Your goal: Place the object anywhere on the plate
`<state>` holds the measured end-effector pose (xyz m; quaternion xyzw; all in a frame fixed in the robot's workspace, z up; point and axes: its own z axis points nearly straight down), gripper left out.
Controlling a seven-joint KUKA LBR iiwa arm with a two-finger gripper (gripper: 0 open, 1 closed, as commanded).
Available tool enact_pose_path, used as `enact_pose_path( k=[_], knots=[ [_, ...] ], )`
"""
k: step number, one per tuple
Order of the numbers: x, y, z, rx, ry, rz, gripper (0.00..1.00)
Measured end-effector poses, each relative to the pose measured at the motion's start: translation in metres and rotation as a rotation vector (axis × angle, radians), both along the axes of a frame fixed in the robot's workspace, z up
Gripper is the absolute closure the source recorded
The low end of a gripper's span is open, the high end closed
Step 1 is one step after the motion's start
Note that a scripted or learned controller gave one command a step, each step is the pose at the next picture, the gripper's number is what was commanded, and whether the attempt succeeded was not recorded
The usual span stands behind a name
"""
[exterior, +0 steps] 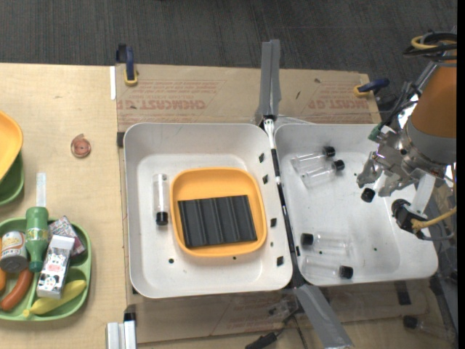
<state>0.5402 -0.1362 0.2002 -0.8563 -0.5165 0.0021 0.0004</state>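
Things getting cut off
The arm [436, 115] is running off the right edge; the yellow bowl [7, 147] is slipping off the left.

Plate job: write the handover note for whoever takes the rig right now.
End effector: over the right bin, upper right part; grip state unclear, nothing seen held.
Plate: orange, in the left bin, carrying a dark ribbed insert.
Vials: one in the left bin beside the plate; four clear ones in the right bin.
Done: no vial on the plate.
Left: pick one, set it on the plate.
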Motion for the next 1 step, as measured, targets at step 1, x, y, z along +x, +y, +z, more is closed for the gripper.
enact_pose_path(
  k=[1],
  knots=[
    [0.0767, 0.0199, 0.0145, 0.000, 0.000, 0.179, 1.00]
  ],
)
